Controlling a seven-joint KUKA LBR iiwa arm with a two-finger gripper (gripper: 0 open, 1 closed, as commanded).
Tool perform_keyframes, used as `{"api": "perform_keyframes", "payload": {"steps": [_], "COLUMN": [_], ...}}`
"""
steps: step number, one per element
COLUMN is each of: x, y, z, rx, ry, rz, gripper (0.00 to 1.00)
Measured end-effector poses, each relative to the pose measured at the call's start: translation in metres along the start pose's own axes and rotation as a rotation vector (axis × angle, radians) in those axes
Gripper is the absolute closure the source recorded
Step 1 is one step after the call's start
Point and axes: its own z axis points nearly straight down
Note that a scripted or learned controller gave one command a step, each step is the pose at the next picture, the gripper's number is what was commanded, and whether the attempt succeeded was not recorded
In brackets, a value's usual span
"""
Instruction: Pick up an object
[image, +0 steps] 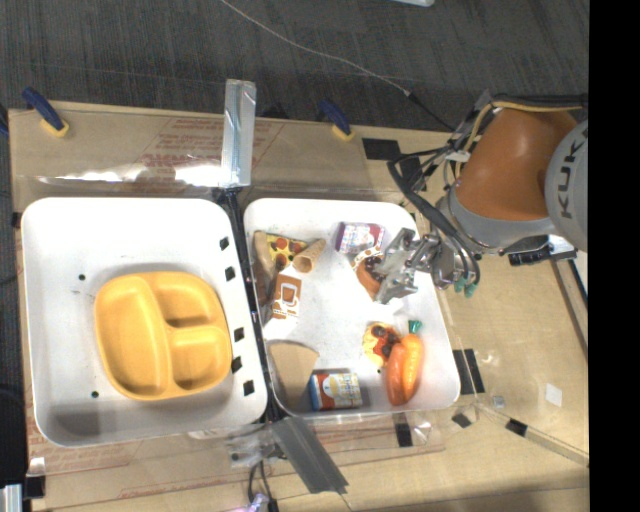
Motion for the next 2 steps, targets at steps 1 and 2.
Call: {"api": "perform_keyframes", "payload": {"steps": [1, 2], "x": [-0.063, -0.062], "y": [0.08, 0.097], "z": [0.059, 0.009], "rx": [0.0, 0.001], "ry": [0.01, 0.005], "rz": [0.237, 0.38], "gripper": [1.0, 1.0]}}
